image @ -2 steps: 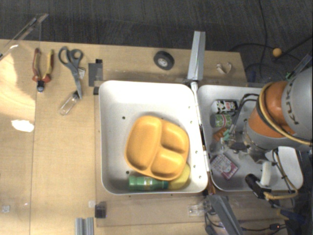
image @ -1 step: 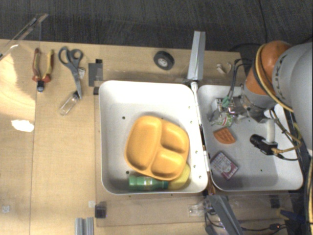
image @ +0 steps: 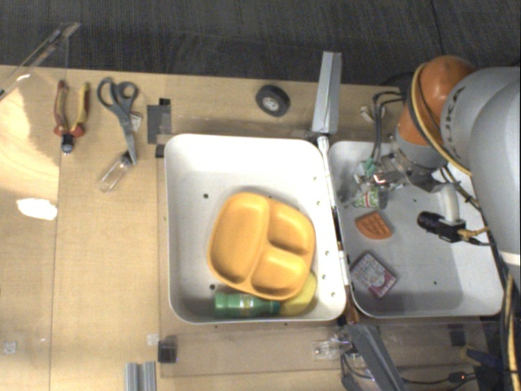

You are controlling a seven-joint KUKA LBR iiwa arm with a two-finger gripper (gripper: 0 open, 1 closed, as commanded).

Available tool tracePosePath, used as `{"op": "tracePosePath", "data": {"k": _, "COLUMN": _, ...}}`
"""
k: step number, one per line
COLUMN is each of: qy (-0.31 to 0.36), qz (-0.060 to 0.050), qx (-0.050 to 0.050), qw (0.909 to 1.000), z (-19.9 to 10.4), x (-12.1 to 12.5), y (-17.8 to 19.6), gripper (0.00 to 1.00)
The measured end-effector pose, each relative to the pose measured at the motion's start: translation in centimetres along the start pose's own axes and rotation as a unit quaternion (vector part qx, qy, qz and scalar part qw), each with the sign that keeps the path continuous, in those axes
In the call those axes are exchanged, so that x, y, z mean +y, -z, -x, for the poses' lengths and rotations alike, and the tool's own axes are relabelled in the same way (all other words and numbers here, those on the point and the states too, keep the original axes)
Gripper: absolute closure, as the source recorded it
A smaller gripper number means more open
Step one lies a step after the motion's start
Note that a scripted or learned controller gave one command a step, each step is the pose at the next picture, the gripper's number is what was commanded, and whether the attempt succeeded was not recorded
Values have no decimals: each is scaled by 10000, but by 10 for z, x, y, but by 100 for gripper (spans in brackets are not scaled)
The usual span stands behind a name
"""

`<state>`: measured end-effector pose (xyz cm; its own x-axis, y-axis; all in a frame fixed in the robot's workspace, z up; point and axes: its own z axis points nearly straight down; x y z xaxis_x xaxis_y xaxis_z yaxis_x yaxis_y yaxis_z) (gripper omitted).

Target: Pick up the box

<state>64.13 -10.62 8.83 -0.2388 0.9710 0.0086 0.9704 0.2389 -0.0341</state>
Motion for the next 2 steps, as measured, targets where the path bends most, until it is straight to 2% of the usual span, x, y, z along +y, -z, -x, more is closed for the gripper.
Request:
{"op": "tracePosePath", "data": {"k": 1, "qy": 943, "qz": 219, "qx": -97, "qw": 9953, "z": 22, "x": -72, "y": -2, "gripper": 0}}
{"op": "tracePosePath", "data": {"k": 2, "qy": 544, "qz": 65, "qx": -30, "qw": 9985, "z": 29, "x": -15, "y": -1, "gripper": 0}}
